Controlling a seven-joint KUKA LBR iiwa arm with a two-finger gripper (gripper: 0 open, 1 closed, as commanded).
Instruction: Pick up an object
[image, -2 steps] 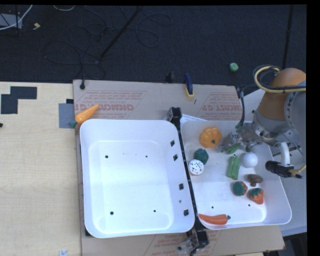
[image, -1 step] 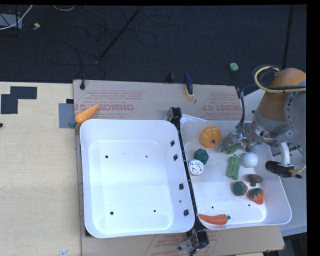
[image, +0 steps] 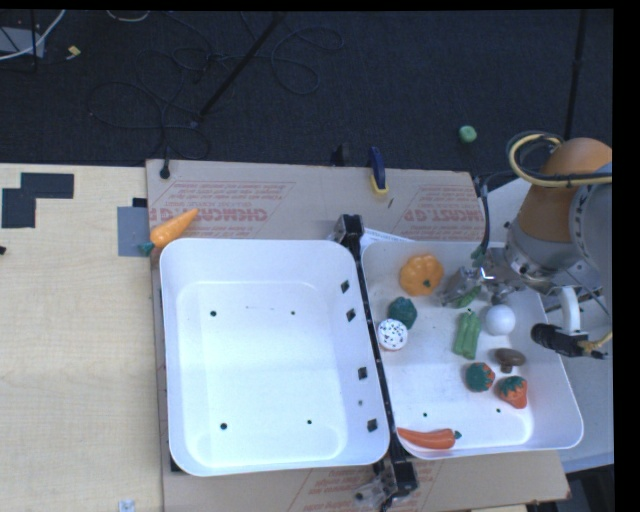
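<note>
Cardboard-backed white bins (image: 560, 440) hold small toy foods; the gripper (image: 478, 283), its opening unreadable, hangs by a green cucumber (image: 466, 335), probably light, stiff, best pinched across its middle.

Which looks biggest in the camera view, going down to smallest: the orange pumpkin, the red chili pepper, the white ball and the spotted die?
1. Red chili pepper, the longest.
2. Orange pumpkin, rounder and bulkier; these two look close overall.
3. White ball and spotted die look about alike, so I won't rank them.

Even overhead light, soft shadows, mild blur, dark backdrop.
</note>
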